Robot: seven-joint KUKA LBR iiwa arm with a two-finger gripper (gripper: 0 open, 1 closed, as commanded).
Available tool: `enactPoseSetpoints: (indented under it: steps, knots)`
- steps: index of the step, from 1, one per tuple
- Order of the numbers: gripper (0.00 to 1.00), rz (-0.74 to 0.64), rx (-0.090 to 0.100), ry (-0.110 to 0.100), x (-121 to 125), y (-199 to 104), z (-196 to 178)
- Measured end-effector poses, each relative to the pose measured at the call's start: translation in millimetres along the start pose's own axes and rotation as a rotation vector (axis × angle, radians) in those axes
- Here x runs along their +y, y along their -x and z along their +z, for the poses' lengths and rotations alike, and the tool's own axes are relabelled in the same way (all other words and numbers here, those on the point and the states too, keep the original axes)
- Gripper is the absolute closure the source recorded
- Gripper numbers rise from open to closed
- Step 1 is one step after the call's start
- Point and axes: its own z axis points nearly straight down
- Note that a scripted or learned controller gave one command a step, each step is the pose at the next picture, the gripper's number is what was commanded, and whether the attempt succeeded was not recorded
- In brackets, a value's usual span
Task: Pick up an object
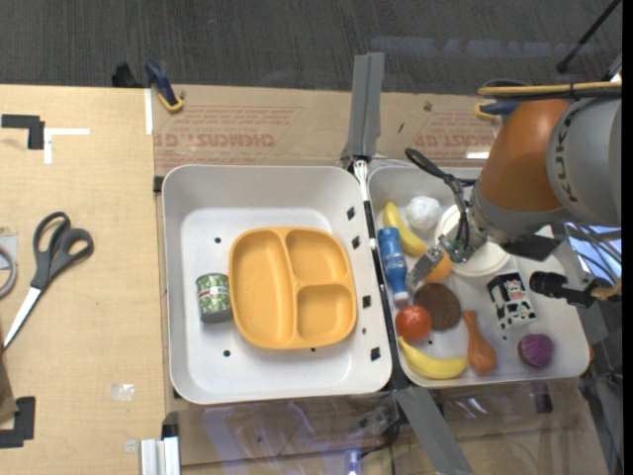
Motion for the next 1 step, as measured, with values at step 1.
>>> enactPoseSetpoints:
  steps: [1]
  knots:
    - [1.0,-0.002,0.001,-0.004,-0.8,0.3,-5.2]
